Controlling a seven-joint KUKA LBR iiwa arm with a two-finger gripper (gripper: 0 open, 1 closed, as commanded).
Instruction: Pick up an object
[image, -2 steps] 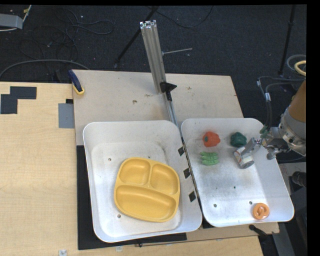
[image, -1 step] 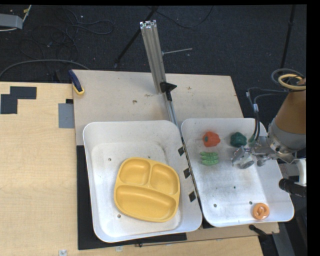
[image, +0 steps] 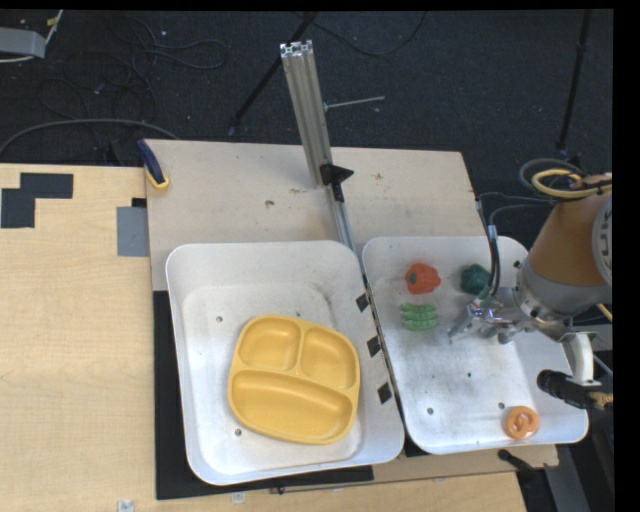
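The right bin (image: 450, 400) holds several small items. A red tomato-like piece (image: 422, 278) lies near its far side, with a dark green piece (image: 474, 277) just to its right. A light green ridged piece (image: 419, 316) lies below the red one. An orange ring-shaped piece (image: 520, 422) sits near the bin's front right corner. My gripper (image: 482, 322) hangs low over the middle of the right bin, right of the light green piece and just below the dark green one. Nothing shows in its grasp.
The left bin (image: 200, 300) holds a yellow divided plate (image: 295, 378). An upright metal post (image: 308, 110) stands behind the bins. The arm's orange band (image: 565, 235) and grey body cover the right bin's far right edge. Black clips (image: 372, 345) sit along the seam between the bins.
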